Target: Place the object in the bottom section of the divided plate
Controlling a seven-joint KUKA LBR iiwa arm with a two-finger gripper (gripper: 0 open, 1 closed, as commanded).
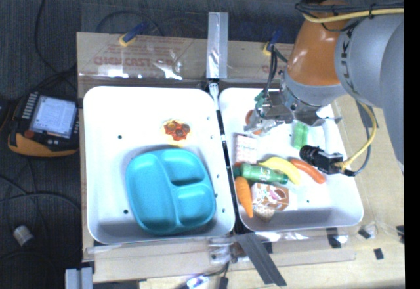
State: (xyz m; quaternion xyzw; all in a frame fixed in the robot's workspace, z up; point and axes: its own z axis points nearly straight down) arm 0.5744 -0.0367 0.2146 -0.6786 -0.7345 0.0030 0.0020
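The gripper (270,112) is hovering over the right bin (348,205); its grip I cannot tell. The toy banana (282,168) is probably light, stiff and slippery; best pinched mid-body for the divided plate (172,190).

Divided plate (172,190) open from above; small item (176,128) behind it; right bin (348,205) crowded.

handheld device (46,123) left of bins | tape strip (217,44) above
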